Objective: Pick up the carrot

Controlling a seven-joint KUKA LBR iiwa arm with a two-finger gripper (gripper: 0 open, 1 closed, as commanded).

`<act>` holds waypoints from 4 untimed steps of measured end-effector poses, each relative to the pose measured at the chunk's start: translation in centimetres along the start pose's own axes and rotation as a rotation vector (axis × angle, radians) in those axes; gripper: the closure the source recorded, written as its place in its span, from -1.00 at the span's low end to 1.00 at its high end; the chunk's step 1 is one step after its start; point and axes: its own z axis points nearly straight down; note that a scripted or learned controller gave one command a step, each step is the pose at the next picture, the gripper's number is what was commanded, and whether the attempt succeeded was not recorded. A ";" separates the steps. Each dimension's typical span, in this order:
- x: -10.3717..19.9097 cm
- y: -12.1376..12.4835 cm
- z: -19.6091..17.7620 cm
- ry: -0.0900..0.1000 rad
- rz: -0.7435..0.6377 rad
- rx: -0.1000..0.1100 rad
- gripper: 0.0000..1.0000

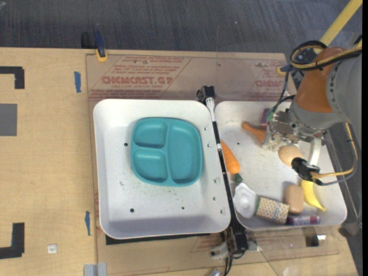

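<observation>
The carrot (230, 158), orange with a small green tip at its near end, lies along the left wall of the right bin (336, 171). My gripper (274, 138) points down into the back of the same bin, to the right of the carrot and well apart from it. It hangs close beside an orange tapered piece (253, 129) and just behind a beige rounded item (288, 153). The wrist body hides what lies directly under the gripper.
A teal divided plate (167, 151) sits in the left bin (109, 154). Near the right bin's front lie a white item (244, 199), a patterned cylinder (271, 209), a tan block (294, 198), a banana (312, 195) and a purple pen (305, 218).
</observation>
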 end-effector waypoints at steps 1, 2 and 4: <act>0.1 -0.1 0.1 0.001 0.000 0.004 -1.00; -2.6 -0.8 1.2 0.012 -0.281 0.001 -1.00; -6.7 -7.4 -8.8 0.010 -0.285 0.009 -1.00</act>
